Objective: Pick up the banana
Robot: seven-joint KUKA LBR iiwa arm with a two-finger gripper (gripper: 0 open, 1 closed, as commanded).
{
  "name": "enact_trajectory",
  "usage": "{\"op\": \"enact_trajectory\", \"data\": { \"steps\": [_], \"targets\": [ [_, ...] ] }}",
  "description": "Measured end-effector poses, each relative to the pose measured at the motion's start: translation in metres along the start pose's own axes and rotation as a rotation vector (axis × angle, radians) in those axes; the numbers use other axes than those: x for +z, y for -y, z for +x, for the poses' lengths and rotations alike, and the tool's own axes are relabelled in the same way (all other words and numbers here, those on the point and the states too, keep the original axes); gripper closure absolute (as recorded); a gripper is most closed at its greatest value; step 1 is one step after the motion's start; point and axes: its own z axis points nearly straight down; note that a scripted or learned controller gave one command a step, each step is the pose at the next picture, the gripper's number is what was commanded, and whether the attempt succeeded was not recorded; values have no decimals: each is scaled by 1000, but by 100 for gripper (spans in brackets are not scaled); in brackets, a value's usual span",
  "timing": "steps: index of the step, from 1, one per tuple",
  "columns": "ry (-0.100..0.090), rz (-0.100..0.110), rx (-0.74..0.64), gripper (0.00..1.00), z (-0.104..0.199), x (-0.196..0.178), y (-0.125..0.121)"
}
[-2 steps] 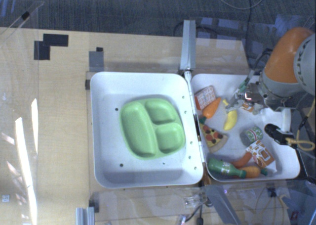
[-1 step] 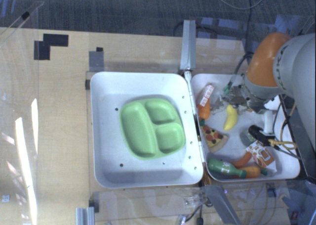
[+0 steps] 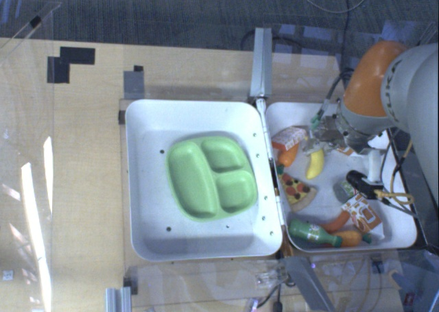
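Note:
The yellow banana (image 3: 315,164) lies in the right bin (image 3: 405,235), near its middle, pointing toward the far wall. My gripper (image 3: 321,140) hangs just above the banana's far tip, below the orange band of the arm (image 3: 370,88), which comes in from the right. The wrist hides how the gripper stands. Nothing can be seen held in it, and the banana rests on the bin floor.
Around the banana lie a small carton (image 3: 288,138), a pizza slice (image 3: 297,190), a green bottle (image 3: 314,233), a grey can (image 3: 344,190), a snack packet (image 3: 363,214) and carrots (image 3: 348,238). The left bin (image 3: 147,125) holds a green divided plate (image 3: 211,175).

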Motion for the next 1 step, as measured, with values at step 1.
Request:
{"op": "enact_trajectory", "data": {
  "steps": [1],
  "targets": [
    [2,9,80,100,24,-108,-42]
  ]
}}
